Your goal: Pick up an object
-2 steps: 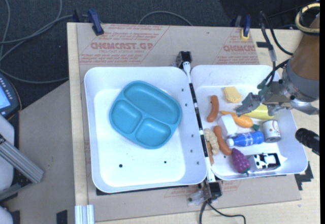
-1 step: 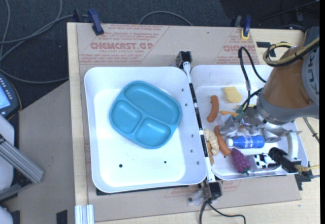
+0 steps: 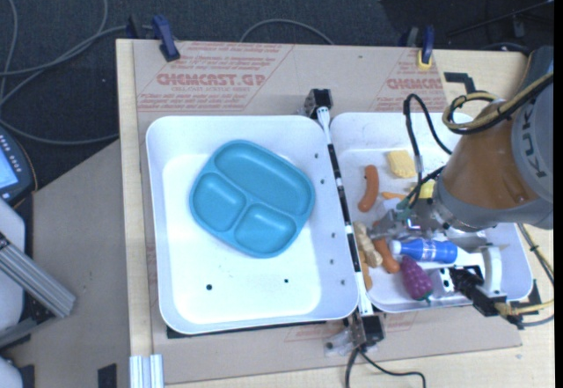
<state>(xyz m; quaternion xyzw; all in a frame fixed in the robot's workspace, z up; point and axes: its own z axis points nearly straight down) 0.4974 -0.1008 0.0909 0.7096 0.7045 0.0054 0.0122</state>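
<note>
The right bin holds a pile of toy food. An orange sausage lies near its left wall, with a yellow wedge behind it. Toward the front are a blue and white bottle, purple grapes and small tan and orange pieces. My gripper is low in this bin, just above the bottle and right of the sausage. The bulky grey and orange arm hides the bin's right half.
The left bin holds a blue divided plate in its middle. A black divider clamp sits between the bins at the back. Cables loop over the right bin's far side.
</note>
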